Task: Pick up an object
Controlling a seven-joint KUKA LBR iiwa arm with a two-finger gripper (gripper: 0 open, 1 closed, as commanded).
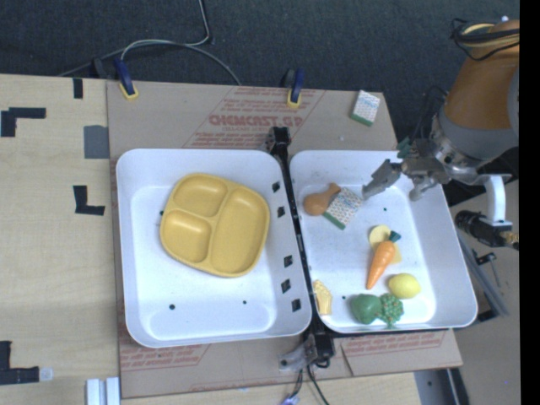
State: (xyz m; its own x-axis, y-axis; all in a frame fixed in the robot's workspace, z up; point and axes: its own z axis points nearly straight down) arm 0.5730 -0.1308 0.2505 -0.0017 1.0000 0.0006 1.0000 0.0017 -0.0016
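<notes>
The gripper, fingers spread and holding nothing, hovers over the right bin near the toy drumstick and green-white packet. These two touch — a descent might nudge both and grasp neither.

Arm hovering over the right bin

The gripper is hanging at the bin's 1 o'clock, jaws spread. A carrot, lemon and broccoli are lying toward 5 o'clock; a yellow divided plate is sitting in the left bin.
</notes>
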